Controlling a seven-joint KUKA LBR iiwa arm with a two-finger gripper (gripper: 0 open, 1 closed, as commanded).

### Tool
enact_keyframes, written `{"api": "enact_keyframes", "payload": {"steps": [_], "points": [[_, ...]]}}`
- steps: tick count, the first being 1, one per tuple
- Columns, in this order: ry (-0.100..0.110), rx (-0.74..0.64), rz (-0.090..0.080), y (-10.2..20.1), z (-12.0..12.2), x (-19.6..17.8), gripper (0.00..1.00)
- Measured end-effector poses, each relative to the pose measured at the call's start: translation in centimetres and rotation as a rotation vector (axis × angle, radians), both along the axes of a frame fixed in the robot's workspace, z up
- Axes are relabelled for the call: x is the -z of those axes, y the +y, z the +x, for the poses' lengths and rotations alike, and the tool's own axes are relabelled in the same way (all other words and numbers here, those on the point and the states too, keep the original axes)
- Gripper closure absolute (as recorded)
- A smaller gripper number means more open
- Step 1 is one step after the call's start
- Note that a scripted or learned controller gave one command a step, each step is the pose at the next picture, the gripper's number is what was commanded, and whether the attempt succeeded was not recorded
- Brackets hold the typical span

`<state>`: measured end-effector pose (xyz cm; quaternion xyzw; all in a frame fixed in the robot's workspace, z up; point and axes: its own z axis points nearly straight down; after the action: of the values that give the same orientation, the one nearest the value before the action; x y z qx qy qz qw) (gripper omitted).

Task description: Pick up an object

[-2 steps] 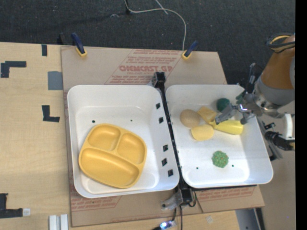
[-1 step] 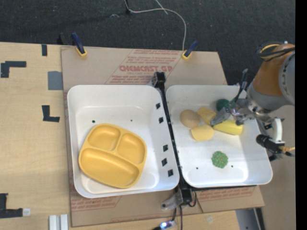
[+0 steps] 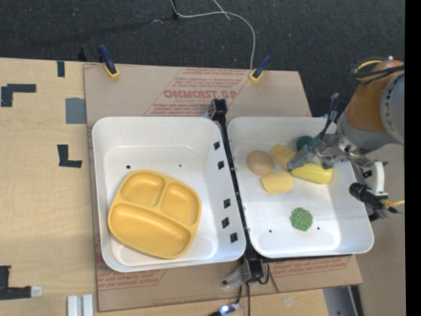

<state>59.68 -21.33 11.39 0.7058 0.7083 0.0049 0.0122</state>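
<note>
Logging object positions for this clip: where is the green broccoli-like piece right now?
The green piece lies in the right bin, toward its near edge, apart from the tan and yellow items clustered farther back by the gripper.

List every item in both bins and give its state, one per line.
yellow divided plate: flat in the left bin, right side up.
tan egg-shaped piece: lying in the right bin.
pale yellow piece: lying just below the egg shape.
bright yellow piece: lying right at the gripper.
green broccoli piece: lying apart, nearer the front.
dark green piece: partly hidden by the gripper.
</note>
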Motion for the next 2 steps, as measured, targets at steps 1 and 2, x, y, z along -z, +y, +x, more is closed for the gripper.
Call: {"api": "enact_keyframes", "payload": {"steps": [1,2], "points": [[-0.001,-0.001,-0.001,0.0,0.1,-1.0,1.0],[0.02,0.002,0.009,-0.4,0.5,-7.2,1.0]]}}
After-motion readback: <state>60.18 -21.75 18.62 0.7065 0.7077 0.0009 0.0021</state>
